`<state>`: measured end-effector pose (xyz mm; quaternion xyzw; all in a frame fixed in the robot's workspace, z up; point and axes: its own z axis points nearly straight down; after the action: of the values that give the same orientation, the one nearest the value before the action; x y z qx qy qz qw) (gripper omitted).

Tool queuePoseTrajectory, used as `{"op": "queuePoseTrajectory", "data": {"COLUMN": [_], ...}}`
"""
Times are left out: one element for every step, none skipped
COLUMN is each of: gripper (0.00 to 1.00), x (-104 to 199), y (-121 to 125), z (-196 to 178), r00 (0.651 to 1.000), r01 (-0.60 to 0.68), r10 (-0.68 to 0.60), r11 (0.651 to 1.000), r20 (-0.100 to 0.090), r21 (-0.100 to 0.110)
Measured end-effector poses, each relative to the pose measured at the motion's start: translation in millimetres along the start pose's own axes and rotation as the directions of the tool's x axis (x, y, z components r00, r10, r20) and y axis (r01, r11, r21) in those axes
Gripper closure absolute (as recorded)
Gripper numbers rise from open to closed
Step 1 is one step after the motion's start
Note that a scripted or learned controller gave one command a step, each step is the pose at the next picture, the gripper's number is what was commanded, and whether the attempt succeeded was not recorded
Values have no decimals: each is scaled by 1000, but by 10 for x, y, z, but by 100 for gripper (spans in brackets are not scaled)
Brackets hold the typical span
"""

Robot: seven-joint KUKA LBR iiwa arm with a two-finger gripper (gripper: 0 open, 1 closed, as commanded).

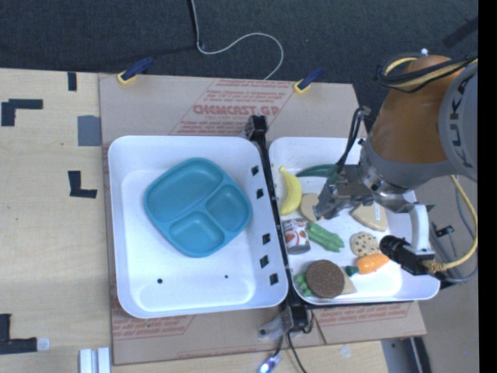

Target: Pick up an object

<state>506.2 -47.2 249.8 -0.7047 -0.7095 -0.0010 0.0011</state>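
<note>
One banana [290,191], one cookie [363,244], one blue plate [199,206].

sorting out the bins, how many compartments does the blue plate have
3. The blue plate in the left bin has one at upper left, one at right, one at the bottom.

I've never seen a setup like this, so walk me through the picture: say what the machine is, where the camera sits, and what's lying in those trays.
The camera looks down at a slant on a bench. The grey-and-orange robot arm reaches in from the right, its pincer low over the right bin. That bin holds toy food: a banana, a small can, a green pod, a cookie, a carrot and a brown patty. The left bin holds a blue divided plate. I can't tell whether anything is gripped.
</note>
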Motion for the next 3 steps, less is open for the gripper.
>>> {"op": "queuePoseTrajectory", "data": {"gripper": [100, 100, 100], "x": [483, 458, 463], "y": [-9, -3, -5], "z": [432, 311, 220], "r00": [1000, 1000, 1000], "r01": [-1, -4, -3], "r10": [1, 4, 3], "r11": [1000, 1000, 1000], "r20": [1, 3, 2], "r21": [7, 4, 6]}}
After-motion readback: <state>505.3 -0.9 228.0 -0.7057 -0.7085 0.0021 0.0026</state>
